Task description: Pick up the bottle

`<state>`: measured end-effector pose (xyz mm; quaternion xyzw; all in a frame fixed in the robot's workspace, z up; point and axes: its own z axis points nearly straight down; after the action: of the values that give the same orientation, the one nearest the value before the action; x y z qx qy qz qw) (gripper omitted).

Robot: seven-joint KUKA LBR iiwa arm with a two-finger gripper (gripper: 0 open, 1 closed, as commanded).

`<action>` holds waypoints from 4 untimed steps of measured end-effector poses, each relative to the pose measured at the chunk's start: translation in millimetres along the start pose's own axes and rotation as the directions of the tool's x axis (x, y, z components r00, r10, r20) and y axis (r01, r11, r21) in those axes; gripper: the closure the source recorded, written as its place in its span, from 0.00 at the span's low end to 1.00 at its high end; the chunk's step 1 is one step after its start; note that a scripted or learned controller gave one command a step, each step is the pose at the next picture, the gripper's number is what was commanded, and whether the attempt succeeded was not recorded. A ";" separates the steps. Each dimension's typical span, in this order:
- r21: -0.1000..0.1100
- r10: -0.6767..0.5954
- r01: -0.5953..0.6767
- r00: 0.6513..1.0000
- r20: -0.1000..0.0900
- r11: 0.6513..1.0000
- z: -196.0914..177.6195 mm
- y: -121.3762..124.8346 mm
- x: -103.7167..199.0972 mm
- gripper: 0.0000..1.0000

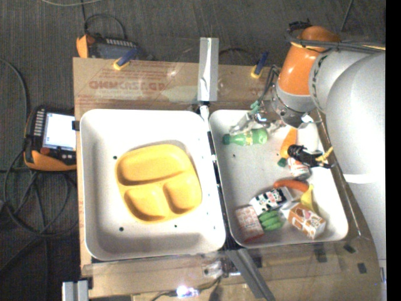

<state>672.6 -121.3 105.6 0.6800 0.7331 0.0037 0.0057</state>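
Whether the gripper (pixel 258 116) is open or closed cannot be told: its tip is seen as a blur of pale green and grey at the far end of the right shallow white bin (pixel 341 231). Whether anything is held cannot be told either. The small green plastic bottle (pixel 247 137) lies on its side on the bin floor just below the tip, with its dark green cap pointed toward the left bin. Contact between bottle and gripper cannot be made out.

An orange tapered piece (pixel 288 142) is seen just to the right of the bottle. At the near end of the same bin, 6 things are crowded together: a long red-orange piece (pixel 291 184), a yellow banana-shaped toy (pixel 307 198), a white carton with black markings (pixel 270 199), a green ridged item (pixel 273 219), a red-brown box (pixel 248 221) and an orange and white carton (pixel 307 222).

The left shallow white bin (pixel 88 168) is occupied by 1 yellow plastic tray with 3 compartments (pixel 160 180). The grey arm with its orange band (pixel 301 64) is seen entering from the right.
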 end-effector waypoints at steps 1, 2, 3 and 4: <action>-0.016 -0.169 0.169 0.986 0.009 0.986 4.2 -12.2 1.2 0.00; -0.018 -0.022 0.022 1.000 0.006 1.000 4.3 -25.8 13.5 0.00; -0.019 -0.023 0.023 1.000 0.005 1.000 -6.1 -25.2 13.7 1.00; 0.014 -0.069 0.069 0.998 -0.002 0.998 -149.0 2.7 63.6 1.00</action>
<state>668.6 -57.3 254.4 0.6545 0.7560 -0.0013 0.0007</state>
